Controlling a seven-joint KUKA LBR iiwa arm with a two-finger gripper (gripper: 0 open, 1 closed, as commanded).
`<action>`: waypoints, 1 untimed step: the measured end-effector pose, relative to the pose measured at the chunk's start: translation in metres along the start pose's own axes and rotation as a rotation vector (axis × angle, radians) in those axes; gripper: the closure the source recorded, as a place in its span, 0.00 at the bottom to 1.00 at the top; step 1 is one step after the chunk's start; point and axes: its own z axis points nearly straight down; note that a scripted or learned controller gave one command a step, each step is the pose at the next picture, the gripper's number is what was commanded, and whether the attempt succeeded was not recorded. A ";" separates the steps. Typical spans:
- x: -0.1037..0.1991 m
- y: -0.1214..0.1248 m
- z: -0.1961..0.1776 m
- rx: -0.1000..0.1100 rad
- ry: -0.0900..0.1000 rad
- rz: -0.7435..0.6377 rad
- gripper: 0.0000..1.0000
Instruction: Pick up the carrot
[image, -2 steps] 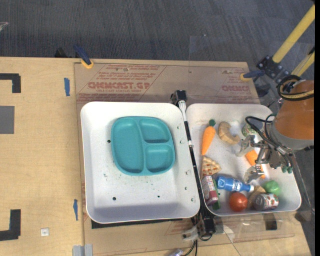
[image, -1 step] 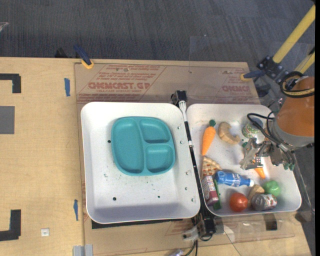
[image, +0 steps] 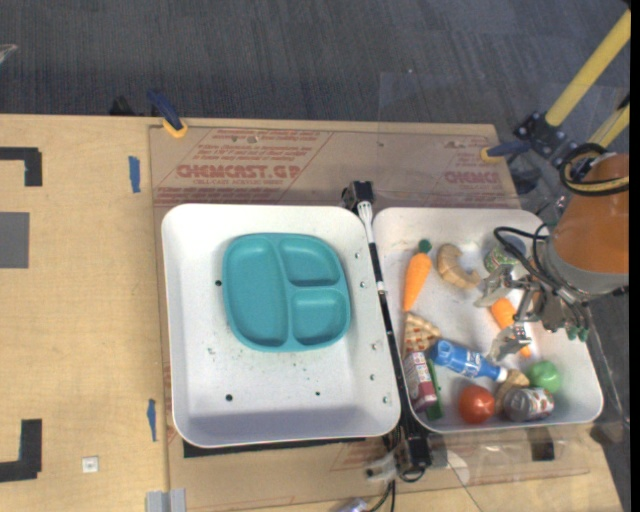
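Observation:
The carrot (image: 416, 281), orange with a green top, lies upright along the left side of the right bin (image: 590, 400), close to the divider. My gripper (image: 506, 318) hangs low over the bin's right half, well to the right of the carrot and apart from it. Its fingers (image: 497, 291) stand open, and a small orange piece (image: 500, 314) lies between them on the bin floor. The arm's orange band (image: 592, 235) is just above the gripper.
The right bin also holds a tan piece (image: 455, 266), a waffle-like wedge (image: 420, 330), a dark red bottle (image: 422, 378), a blue bottle (image: 466, 360), a red tomato (image: 477, 403), a green ball (image: 545, 376) and a grey lump (image: 526, 403). A teal divided plate (image: 287, 291) sits in the left bin (image: 200, 400).

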 end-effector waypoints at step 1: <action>-0.022 -0.037 0.026 0.001 0.024 0.468 0.00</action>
